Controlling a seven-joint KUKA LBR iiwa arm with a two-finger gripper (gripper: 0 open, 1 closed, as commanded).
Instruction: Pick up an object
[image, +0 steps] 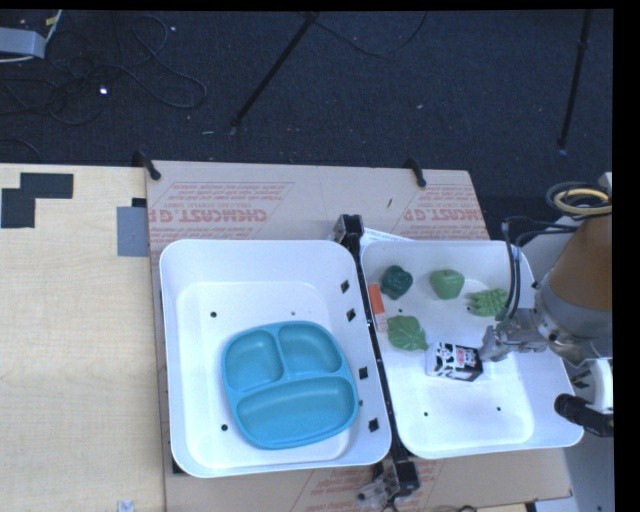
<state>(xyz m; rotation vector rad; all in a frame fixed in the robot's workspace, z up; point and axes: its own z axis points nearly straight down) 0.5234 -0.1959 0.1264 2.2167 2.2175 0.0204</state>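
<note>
Two white bins are set side by side on the tabletop. The left bin is taken up by a blue divided plate. Candidates are scattered in the right bin: a dark green toy, a light green toy, a leafy green piece, another green lump and a black-and-white card. The gripper is placed low just beside the card, probably the target. Jaw state cannot be told.
</note>
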